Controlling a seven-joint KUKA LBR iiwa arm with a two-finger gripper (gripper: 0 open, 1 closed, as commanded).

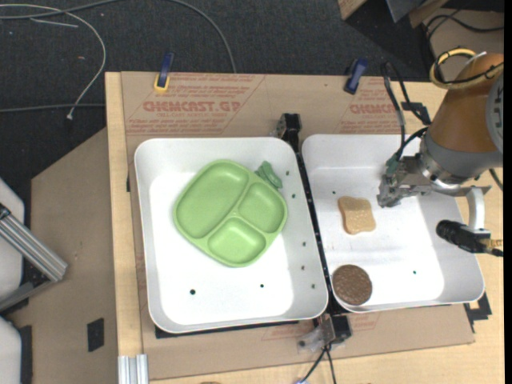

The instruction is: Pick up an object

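Green and glossy, a moulded plastic plate (231, 212) with three rounded compartments lies tilted in the left bin (160, 294), a smooth shallow white tray left of centre in the frame. A small darker green piece (270, 174) pokes out at the plate's upper right edge. In the right bin (416, 286), a tan, bread-like slice (357, 214) with soft corners lies near the middle, and a round brown speckled disc (352, 284) sits at the lower left corner. The gripper (389, 192) hangs just right of the slice, above the bin floor; its grasp cannot be judged from here.
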